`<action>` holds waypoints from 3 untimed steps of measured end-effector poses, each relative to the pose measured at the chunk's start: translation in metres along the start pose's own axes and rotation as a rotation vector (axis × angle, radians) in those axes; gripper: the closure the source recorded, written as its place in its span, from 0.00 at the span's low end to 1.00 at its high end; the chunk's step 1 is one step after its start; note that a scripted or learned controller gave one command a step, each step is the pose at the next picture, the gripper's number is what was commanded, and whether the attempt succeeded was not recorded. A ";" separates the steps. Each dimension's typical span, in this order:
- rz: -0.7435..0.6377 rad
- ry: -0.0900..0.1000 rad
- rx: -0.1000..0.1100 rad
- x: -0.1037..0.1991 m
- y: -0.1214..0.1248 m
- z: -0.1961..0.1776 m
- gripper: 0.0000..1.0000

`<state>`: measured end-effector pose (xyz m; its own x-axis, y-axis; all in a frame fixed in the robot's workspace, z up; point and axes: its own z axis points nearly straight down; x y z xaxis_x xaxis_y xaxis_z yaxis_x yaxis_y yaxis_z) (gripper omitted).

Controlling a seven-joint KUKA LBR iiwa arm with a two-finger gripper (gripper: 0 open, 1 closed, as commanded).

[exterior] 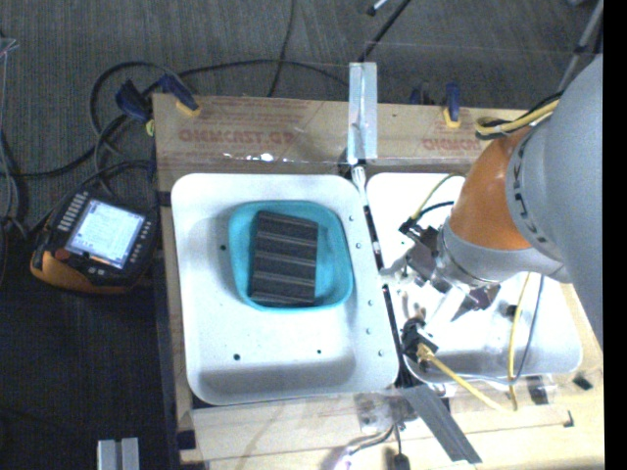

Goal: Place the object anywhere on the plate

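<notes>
Gripper (441, 297) hangs low over the right bin (549, 346), near the wall it shares with the left bin (274, 370), and you cannot tell from this angle whether it is clenched, released, or carrying anything, because the orange wrist band (490, 204) and a tangle of yellow cables (470, 385) cover its lower end. Note the teal plate (338, 253) in the left bin, on which a dark ribbed block (284, 256) lies flat and roughly centred; this appears to be the task's object, already resting within the plate's rim. Expect trouble chiefly from the crowding at the divider: a sideways sweep could catch the bin wall or snag a cable, and a renewed reach into the left bin could nudge the block or slide the plate beneath it.
</notes>
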<state>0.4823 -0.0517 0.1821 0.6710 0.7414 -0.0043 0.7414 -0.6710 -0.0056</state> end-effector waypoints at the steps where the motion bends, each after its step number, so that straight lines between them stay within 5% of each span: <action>1: -0.219 0.000 -0.003 -0.067 0.061 -0.009 0.00; 2: -0.232 0.000 -0.006 -0.097 0.114 -0.071 0.00; 3: -0.138 0.000 -0.007 -0.091 0.129 -0.211 0.00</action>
<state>0.5188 -0.2057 0.3924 0.5627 0.8266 -0.0037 0.8266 -0.5627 0.0013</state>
